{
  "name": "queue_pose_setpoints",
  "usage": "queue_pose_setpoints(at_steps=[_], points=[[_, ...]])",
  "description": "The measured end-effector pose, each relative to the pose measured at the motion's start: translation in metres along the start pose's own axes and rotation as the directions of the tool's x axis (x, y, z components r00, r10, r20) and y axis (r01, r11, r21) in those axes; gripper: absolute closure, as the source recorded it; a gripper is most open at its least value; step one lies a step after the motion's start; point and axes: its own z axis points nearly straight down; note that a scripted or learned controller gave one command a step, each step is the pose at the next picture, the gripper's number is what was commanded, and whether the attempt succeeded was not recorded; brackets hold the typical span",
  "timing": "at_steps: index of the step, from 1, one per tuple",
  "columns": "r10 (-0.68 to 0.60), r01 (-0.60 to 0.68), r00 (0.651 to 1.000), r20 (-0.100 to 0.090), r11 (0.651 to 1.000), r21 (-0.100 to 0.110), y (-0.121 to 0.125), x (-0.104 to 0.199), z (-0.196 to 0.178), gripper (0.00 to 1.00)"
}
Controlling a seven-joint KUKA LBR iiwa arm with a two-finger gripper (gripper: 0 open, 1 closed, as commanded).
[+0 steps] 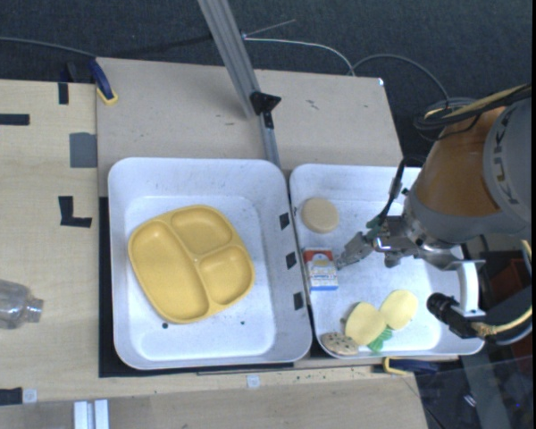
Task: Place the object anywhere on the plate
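Lying at the far left of the bench is a clear bottle (7,302). Yellow plate (190,262) is sitting in the left bin (121,239). Small red-and-white carton (321,270) is resting in the right bin (357,179), just beside the gripper (347,256), whose fingers are standing narrowly apart, holding nothing.
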Motion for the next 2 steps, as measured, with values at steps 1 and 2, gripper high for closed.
queue_pose_setpoints(at_steps=[1,2], points=[[0.0,0.0,1.0,-0.002,1.0,0.008,-0.001,0.001,-0.005,1.0],[-0.004,0.004,1.0,0.001,1.0,-0.003,0.082,0.023,-0.055,1.0]])
